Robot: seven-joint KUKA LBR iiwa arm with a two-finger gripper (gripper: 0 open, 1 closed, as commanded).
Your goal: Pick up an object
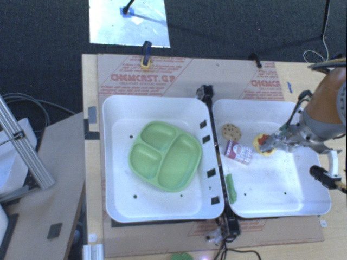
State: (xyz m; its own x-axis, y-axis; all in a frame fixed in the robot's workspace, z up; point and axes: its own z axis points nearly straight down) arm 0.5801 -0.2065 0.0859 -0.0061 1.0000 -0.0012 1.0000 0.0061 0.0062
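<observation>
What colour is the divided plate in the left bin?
Light green, the divided plate shows clearly in the camera view.

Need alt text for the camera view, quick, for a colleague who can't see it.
The gripper reaches into the right bin at a small yellow and red object, near a cookie, a red and white packet and a green stick. The left bin holds a green divided plate.

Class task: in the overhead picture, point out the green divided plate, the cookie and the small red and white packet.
green divided plate (165, 156), camera view, its large compartment.
cookie (231, 130), camera view, its top face.
red and white packet (238, 153), camera view, its middle.
</observation>
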